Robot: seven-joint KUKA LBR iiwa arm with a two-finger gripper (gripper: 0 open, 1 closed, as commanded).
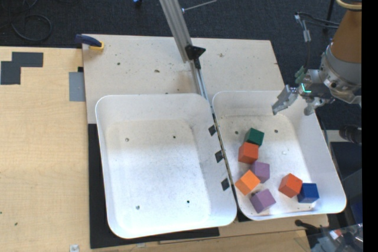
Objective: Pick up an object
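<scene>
The gripper (297, 102) hangs over the right bin's (331, 156) far right corner, fingers spread wide with nothing between them. Blocks lie toward the bin's near edge: green (254, 137), red (248, 153), two purple (261, 171) (262, 200), orange (247, 182), another red (290, 185), blue (308, 192)

A slanted silver aluminium rail (175, 12) is rising behind two white bins, while a blue-handled clamp (89, 41) is lying on the pale surface (147, 65).
</scene>
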